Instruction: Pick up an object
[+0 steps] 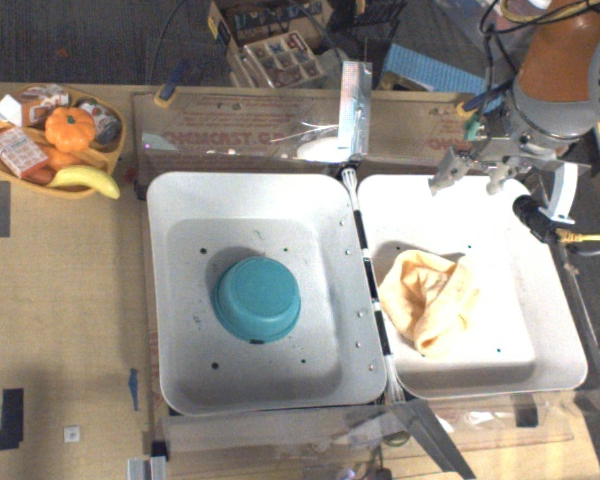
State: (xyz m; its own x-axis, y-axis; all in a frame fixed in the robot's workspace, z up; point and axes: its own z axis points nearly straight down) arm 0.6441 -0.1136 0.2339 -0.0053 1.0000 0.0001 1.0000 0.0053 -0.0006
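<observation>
Nothing has been picked up so far, as far as can be judged from the bench. The gripper [472, 173] is seen above the far rim of the right bin [550, 368], raised off the bin floor, with its two fingers [446, 173] spread apart and nothing held between them. Two things are offered for picking. A crumpled yellow cloth [430, 296] is lying on the floor of the right bin, toward its left side, nearer the camera than the gripper and well apart from it. A teal bowl [258, 299] is set upside down near the middle of the left bin [170, 368]. A dish of fruit [55, 143] is left on the bench at the far left, outside both bins. The whole of the task is therefore judged to remain: the gripper has to be brought over one thing, lowered, closed and lifted, and the cloth is the closer choice
</observation>
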